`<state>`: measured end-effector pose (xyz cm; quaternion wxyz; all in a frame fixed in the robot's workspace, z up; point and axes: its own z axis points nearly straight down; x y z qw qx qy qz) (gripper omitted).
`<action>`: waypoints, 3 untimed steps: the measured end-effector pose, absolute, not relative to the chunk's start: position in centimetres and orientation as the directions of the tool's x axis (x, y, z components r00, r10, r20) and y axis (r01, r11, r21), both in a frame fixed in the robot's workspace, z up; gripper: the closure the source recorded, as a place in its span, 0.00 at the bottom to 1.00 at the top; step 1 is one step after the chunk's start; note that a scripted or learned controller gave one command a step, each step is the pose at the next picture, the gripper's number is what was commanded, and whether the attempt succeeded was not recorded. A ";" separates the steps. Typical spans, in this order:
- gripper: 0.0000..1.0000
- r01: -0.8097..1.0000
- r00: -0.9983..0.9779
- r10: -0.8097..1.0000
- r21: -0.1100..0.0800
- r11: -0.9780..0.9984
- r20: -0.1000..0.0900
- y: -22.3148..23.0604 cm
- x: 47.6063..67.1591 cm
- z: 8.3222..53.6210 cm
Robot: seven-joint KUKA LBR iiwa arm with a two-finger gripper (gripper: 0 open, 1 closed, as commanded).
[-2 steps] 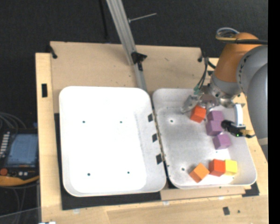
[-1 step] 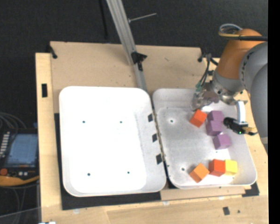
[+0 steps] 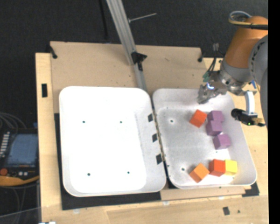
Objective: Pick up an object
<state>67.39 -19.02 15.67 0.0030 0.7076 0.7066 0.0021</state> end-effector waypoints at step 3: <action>1.00 1.000 -0.005 1.000 0.001 0.005 0.000 -15.3 66.1 24.4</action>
